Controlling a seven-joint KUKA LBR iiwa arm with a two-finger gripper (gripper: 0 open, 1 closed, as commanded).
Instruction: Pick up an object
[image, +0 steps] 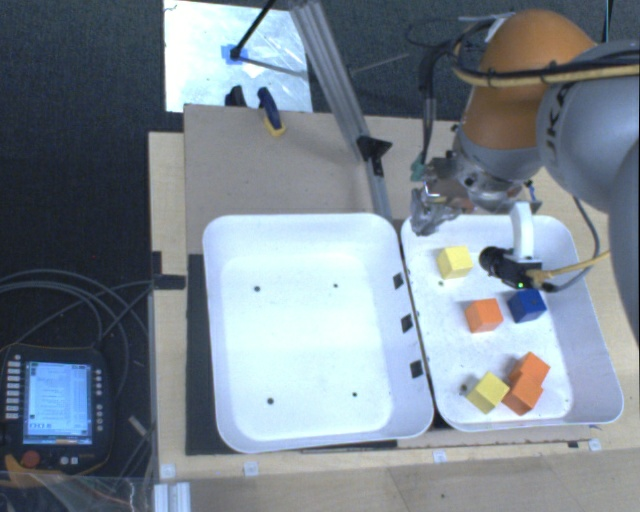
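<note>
Two white bins sit side by side on the surface. The left bin lies well to the left of the hand. The hand hangs over the far left corner of the right bin; its state cannot be told. Just right of it and nearer the camera lies a yellow cube, the closest object. Further out sit an orange cube and a blue cube.

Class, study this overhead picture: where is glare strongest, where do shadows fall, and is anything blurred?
In the camera view, the strongest glare is on the shiny sheet at top left; the left bin is evenly bright and washed out; soft shadows sit beside the blocks, such as the yellow block, in the right bin; the arm looks slightly soft.
</note>
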